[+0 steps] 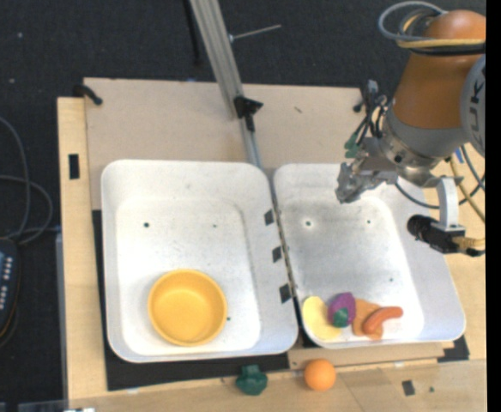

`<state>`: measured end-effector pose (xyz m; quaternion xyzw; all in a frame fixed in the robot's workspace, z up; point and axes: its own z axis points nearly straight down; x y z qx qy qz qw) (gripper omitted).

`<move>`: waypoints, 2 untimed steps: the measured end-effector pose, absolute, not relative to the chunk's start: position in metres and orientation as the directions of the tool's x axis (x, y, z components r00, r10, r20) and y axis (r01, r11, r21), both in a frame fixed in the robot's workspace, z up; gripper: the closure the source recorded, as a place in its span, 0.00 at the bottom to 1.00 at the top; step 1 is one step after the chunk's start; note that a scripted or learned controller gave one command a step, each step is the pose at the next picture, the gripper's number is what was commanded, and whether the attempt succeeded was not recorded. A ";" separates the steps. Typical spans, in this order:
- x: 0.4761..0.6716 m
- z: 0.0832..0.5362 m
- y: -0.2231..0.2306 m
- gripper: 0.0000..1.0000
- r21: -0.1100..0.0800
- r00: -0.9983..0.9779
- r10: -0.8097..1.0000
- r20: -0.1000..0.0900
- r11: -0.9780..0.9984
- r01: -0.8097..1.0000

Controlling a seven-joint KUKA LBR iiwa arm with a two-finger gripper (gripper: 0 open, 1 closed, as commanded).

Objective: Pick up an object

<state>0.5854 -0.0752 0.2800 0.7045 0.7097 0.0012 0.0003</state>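
Several small toy items lie bunched at the near edge of the right bin [366,247]: a yellow piece [313,313], a purple and green piece [342,307] and an orange-red sausage shape [379,317]. A yellow bowl [187,306] sits in the left bin [182,204], toward its near side. My gripper [350,185] hangs over the far part of the right bin, well away from the toy cluster. Nothing shows between its tips.
A slanted metal pole [225,67] rises from between the bins at the back. An orange ball [319,374] and a green object [252,380] lie on the bench in front of the bins. Cables and a black clamp [435,230] hang beside the arm.
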 end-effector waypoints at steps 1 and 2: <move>0.567 0.260 -0.024 1.00 -0.001 -0.006 1.000 0.000 0.006 1.000; 0.546 0.242 0.023 1.00 -0.001 -0.006 1.000 0.000 0.006 1.000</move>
